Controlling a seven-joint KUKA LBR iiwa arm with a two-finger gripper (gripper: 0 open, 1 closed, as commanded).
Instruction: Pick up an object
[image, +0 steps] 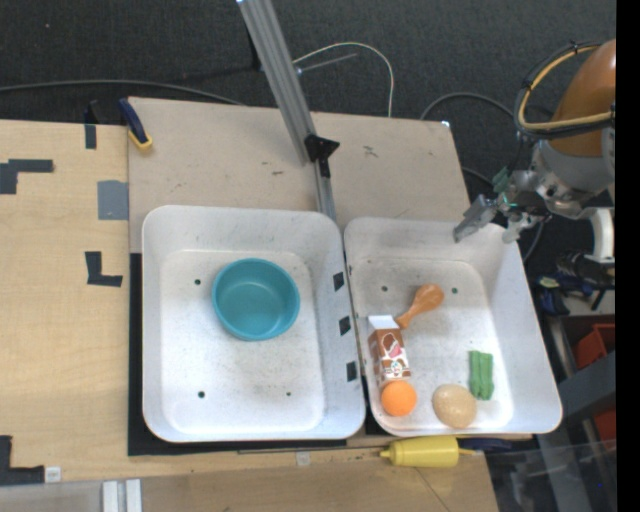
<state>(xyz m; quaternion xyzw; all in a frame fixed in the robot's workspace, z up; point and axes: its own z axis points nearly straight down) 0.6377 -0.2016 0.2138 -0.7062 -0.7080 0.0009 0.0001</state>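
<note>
My gripper (490, 226) hovers over the far right corner of the right bin (520, 300), open, with nothing between its fingers. Below it in that bin lie a wooden spoon (422, 303), a brown and white packet (388, 350), an orange ball (399, 398), a beige egg-shaped object (454, 405) and a green piece (481, 374). All of them are nearer the front of the bin, apart from the gripper. A teal bowl (256, 298) sits upright in the left bin (170, 390).
A yellow bottle (425, 452) lies on the bench just outside the right bin's front edge. A grey metal pole (285, 80) slants up from the back, between the bins. Cables run behind the bench.
</note>
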